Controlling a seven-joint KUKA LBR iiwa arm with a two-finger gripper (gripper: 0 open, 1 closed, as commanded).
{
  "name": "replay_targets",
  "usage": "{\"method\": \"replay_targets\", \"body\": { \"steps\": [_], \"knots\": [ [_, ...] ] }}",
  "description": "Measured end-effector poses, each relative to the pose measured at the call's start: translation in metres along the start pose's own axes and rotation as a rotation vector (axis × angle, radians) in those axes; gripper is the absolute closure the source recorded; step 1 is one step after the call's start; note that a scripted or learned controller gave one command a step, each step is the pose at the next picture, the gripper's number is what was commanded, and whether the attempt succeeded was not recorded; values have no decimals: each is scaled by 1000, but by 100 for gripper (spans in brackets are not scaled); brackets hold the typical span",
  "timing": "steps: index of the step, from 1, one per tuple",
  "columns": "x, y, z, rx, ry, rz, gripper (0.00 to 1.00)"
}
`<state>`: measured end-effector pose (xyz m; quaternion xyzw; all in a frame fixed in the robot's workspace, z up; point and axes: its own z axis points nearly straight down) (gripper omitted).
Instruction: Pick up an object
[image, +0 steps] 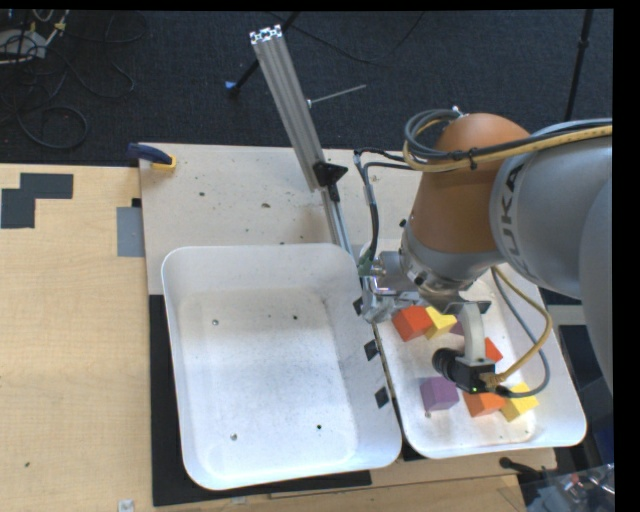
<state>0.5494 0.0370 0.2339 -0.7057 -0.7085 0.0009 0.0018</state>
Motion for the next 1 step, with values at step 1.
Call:
{"method": "replay_targets", "body": {
  "steps": [1],
  "knots": [
    [60, -13, 6, 2, 0, -1, 100]
  ]
}}
